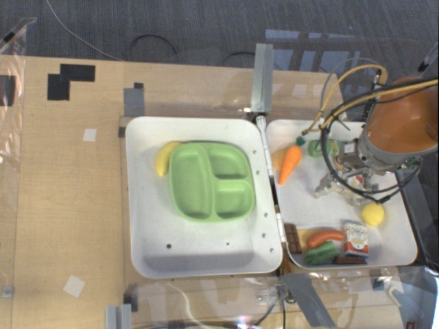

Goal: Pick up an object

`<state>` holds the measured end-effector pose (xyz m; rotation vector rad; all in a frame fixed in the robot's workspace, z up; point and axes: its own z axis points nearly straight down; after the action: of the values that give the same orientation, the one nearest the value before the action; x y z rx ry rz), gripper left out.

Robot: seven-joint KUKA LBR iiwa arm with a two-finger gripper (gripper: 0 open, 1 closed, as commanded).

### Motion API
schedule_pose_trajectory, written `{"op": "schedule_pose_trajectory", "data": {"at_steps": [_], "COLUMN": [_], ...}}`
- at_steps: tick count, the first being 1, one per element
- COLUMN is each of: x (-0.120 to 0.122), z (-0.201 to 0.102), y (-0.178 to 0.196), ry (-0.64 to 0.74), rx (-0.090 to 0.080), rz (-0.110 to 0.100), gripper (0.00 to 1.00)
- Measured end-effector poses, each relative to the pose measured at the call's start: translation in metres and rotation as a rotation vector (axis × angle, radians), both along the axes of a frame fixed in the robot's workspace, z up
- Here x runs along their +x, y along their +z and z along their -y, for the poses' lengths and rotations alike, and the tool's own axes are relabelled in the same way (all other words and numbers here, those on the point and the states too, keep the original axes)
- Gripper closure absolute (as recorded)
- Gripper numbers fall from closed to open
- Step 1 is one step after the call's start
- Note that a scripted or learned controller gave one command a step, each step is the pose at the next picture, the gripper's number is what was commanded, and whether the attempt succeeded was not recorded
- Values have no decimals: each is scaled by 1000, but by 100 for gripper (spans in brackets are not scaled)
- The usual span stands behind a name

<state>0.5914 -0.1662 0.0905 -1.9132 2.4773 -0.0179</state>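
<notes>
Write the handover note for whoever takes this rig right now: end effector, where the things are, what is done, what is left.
End effector: low over the right bin, between the carrot and the yellow ball; nothing visibly held.
Right bin: carrot near its left wall, yellow ball to the right, green round piece near the top. Along the front edge: brown block, sausage, green vegetable, small carton.
Left bin: green divided plate with a banana tucked at its left edge.
Done: the arm is down in the right bin.
Left: grasp and lift one object.

No text or label can be read.
</notes>
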Motion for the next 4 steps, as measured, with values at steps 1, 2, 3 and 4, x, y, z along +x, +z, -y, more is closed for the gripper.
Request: {"op": "schedule_pose_trajectory", "data": {"at_steps": [1,2,3,4], "x": [51,55,82,79], "z": [-71,-74,-95,-26], "y": [0,14,145,239], "ry": [25,22,79,142], "rx": [-1,8,2,-2], "rz": [-3,11,7,1], "gripper": [0,100,100,100]}}
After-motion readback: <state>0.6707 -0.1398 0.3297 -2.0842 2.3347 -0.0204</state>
